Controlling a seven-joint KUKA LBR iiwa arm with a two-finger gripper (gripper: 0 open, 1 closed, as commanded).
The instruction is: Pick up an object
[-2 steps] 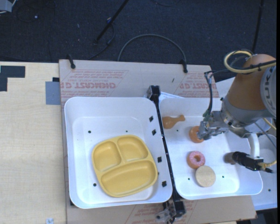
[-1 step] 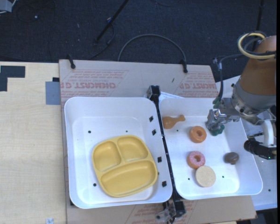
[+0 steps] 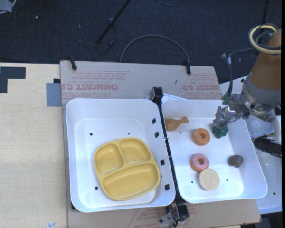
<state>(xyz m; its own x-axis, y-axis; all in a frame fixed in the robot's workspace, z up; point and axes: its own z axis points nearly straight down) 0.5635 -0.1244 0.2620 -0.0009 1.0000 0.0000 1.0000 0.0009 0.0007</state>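
My gripper [image 3: 221, 121] hangs over the back right part of the right bin [image 3: 256, 194]. A small dark green object [image 3: 220, 131] sits right at its tip, touching or nearly so; whether it is gripped is unclear. An orange donut [image 3: 201, 136] lies just left of the green object. An orange drumstick toy [image 3: 175, 123] rests near the bin's back left. Further forward lie a pink donut [image 3: 199, 162], a beige round biscuit [image 3: 209, 179] and a brown-grey lump [image 3: 235, 161].
The left bin [image 3: 80, 127] holds a yellow divided plate [image 3: 127, 167]. A black divider [image 3: 164, 141] runs between the two bins. The arm's orange wrist band [image 3: 266, 65] rises at the right, with cables beside it.
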